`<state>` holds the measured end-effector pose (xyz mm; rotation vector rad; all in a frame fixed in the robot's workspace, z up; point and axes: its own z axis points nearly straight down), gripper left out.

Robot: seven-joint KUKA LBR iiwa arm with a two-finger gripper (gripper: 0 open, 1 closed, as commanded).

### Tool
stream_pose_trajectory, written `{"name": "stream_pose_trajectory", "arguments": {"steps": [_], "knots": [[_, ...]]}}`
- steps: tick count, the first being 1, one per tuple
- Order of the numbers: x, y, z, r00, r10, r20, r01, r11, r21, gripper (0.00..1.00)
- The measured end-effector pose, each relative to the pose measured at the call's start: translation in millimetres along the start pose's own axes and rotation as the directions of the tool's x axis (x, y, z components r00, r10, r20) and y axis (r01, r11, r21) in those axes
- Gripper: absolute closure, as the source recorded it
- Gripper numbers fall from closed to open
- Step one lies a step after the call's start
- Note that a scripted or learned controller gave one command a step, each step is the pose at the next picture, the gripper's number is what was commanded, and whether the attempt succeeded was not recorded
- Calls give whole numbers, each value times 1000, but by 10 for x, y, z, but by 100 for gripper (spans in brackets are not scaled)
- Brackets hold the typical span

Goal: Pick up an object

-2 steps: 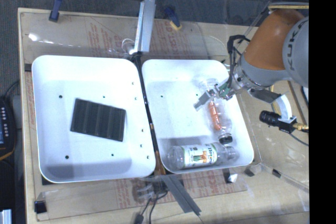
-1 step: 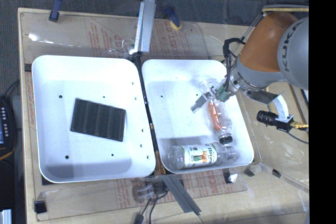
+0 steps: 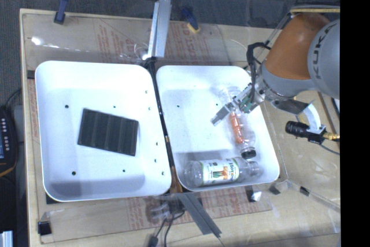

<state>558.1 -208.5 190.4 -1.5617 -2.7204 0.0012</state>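
My gripper [image 3: 226, 110] hangs over the middle of the right bin [image 3: 185, 124], reaching in from the right. Just below and to its right lies a small clear bottle [image 3: 239, 131] with orange contents and a black cap, pointing toward the bin's front. It looks close to the gripper's tip, and I cannot tell whether they touch. A larger clear bottle [image 3: 221, 172] with a green and orange label lies on its side along the front wall. A flat dark ribbed rectangle [image 3: 108, 132] lies in the left bin [image 3: 52, 84].
A crumpled clear plastic piece [image 3: 226, 93] sits just behind the gripper. The arm's orange band [image 3: 292, 49] and grey wrist overhang the right bin's right rim. A metal bar [image 3: 159, 26] stands behind the divider between the bins.
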Motion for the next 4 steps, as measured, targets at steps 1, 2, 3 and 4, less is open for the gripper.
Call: {"name": "stream_pose_trajectory", "arguments": {"steps": [1, 2, 3, 4], "knots": [[87, 333, 369, 993, 117, -2, -117, 993, 2, 0], [-59, 73, 216, 994, 105, 1, -105, 994, -1, 0], [12, -25, 147, 996, 85, -2, -85, 996, 1, 0], [-89, 147, 419, 999, 49, 2, -49, 999, -2, 0]]}}
